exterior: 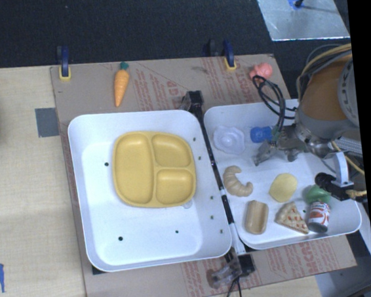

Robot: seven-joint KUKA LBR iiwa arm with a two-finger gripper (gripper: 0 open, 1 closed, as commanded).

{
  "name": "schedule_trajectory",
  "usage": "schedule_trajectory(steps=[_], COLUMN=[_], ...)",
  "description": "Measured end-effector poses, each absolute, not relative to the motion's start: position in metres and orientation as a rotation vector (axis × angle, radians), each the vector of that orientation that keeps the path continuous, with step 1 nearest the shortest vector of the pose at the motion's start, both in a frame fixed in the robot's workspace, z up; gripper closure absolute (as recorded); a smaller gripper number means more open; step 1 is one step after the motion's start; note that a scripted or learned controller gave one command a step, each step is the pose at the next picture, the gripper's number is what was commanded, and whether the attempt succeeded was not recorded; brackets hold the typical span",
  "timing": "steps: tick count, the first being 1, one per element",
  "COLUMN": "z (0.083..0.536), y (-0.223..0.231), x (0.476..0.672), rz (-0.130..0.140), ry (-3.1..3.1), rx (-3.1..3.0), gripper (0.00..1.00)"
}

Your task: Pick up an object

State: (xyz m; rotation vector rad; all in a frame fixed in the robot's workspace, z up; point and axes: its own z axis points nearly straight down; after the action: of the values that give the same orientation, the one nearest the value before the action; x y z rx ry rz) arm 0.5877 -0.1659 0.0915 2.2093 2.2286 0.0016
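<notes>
My gripper [276,156] hangs over the back of the right bin [342,230], its two grey fingers spread open with nothing between them. Just behind it to the left lies a small blue object [260,133], and beside that a clear plastic cup [228,138]. A round yellow piece [283,187] lies just in front of the gripper. Farther forward are a croissant [237,180], a bread roll [256,216], a pizza slice [290,219], a red-and-white can [318,217] and a green item [317,194].
The left bin [103,245] holds a yellow divided plate [153,168]. A toy carrot [121,84] and a pink object [262,70] lie on the cardboard behind the bins. Black cables [271,96] loop at the right bin's back edge.
</notes>
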Motion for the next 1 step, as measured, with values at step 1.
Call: schedule_trajectory(steps=[1], z=[0.0910], y=[-0.1670], x=[0.5035], rz=[-0.009], ry=[2.230], rx=[2.226], gripper=[0.00])
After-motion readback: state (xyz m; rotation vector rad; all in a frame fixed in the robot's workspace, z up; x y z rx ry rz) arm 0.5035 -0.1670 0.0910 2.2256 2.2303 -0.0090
